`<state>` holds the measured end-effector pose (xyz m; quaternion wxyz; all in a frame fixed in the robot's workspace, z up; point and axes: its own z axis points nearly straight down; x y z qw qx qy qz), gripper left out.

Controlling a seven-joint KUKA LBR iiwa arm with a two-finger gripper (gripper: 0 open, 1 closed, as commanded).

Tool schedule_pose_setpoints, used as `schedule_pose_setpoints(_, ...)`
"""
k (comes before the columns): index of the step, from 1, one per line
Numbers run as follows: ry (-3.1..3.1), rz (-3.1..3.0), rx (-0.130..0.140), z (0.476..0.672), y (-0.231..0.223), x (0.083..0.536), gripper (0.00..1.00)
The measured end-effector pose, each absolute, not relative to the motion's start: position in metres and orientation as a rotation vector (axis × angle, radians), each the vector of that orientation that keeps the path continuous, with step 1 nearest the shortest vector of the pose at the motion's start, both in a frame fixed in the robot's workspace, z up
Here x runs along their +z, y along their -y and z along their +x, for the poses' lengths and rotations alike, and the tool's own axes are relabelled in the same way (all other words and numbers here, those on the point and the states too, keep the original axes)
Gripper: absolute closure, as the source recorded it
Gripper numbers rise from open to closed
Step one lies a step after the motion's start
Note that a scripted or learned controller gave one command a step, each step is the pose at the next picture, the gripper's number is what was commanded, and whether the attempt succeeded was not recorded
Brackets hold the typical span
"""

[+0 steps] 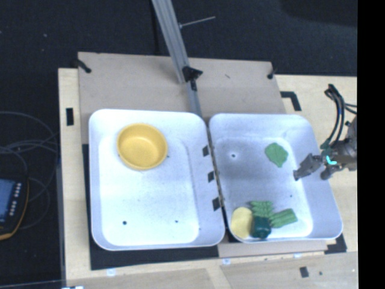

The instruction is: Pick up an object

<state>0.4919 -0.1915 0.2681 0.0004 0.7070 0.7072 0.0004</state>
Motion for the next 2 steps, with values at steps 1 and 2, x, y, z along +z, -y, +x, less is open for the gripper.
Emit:
schedule_pose_setpoints(1,-2.221,2.221,0.001,0.492,0.192,0.268,0.00)
schedule_pose_setpoints(2,-2.223,2.225,-0.004,0.491,0.190,0.206,0.00)
